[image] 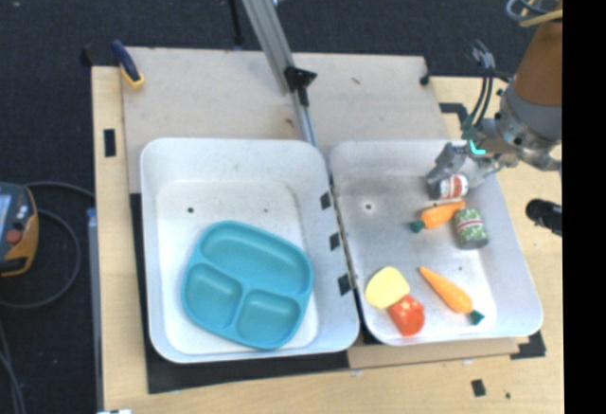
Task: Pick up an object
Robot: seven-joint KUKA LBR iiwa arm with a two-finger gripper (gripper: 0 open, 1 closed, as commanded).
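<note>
Your candidates for picking all lie in the right bin, a shallow white tray with rounded corners and a scuffed, greyish floor. Nearest the claw sits a small red-and-white object, too blurred to name, touching or just under the claw's tip. Whether the claw has closed on it you cannot tell from here. Just below lies an orange carrot with a dark green stub, and beside that a small green can with a patterned label, tipped on its side. Toward the bin's near edge you have a second carrot, tapered and smooth, a round yellow piece, and a red block-like piece touching it.

The arm comes in from the right, grey metal at the wrist, orange band above, cables looping beside it.

The left bin holds a turquoise plastic divided plate with three compartments, glossy and rounded.

Both bins rest on a pale wood bench, matte and lightly marked, with black tape tabs along its edges and a blue-and-yellow clamp at the far left corner. A ribbed aluminium rail slants up from between the bins. Around the bench you see dark carpeted floor.
</note>
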